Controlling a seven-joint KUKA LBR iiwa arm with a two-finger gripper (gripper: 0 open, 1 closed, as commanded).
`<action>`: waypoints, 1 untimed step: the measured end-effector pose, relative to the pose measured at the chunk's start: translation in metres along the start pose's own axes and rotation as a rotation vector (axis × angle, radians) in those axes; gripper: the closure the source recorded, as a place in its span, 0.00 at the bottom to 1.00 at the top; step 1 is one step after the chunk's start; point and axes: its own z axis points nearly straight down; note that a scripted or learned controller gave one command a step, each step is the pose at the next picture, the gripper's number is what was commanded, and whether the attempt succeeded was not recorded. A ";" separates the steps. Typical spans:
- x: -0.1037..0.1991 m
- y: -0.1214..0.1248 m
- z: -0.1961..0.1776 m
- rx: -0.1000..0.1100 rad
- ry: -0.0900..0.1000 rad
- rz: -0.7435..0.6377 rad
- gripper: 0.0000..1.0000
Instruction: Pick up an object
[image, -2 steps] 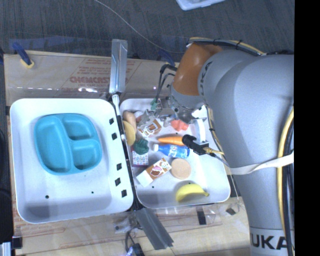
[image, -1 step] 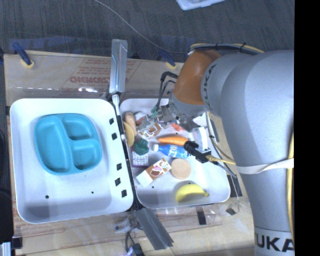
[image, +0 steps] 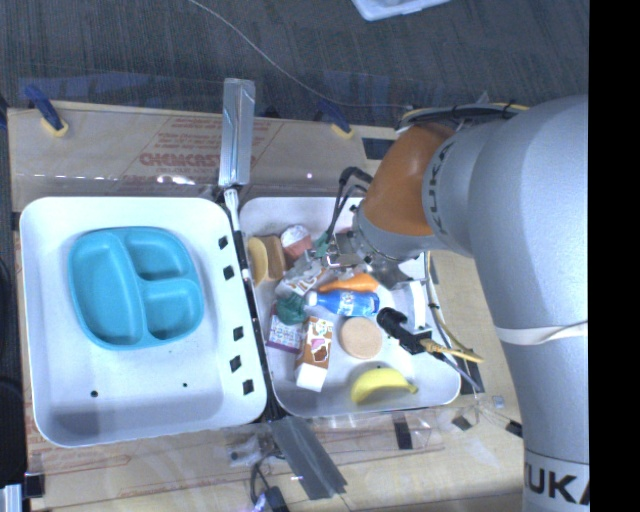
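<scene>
Clutter in the right bin (image: 440, 392), banana (image: 381, 385), round tan disc (image: 361, 338), my pincer (image: 332, 258) low among it; whether its grip is apart, I cannot tell; blue tray (image: 137, 284) in the left bin (image: 60, 400)

A pale wooden bench (image: 130, 470) fills the lower frame — on it two shallow white plastic bins sit side by side, the left bin (image: 60, 400) and the right bin (image: 300, 400) touching.

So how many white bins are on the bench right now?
2. The left shallow white bin holds a blue sectioned plastic tray; the right shallow white bin, beside it, holds a pile of small items under the grey arm.
</scene>
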 end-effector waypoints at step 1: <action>0.023 0.049 0.016 0.031 0.004 -0.010 0.00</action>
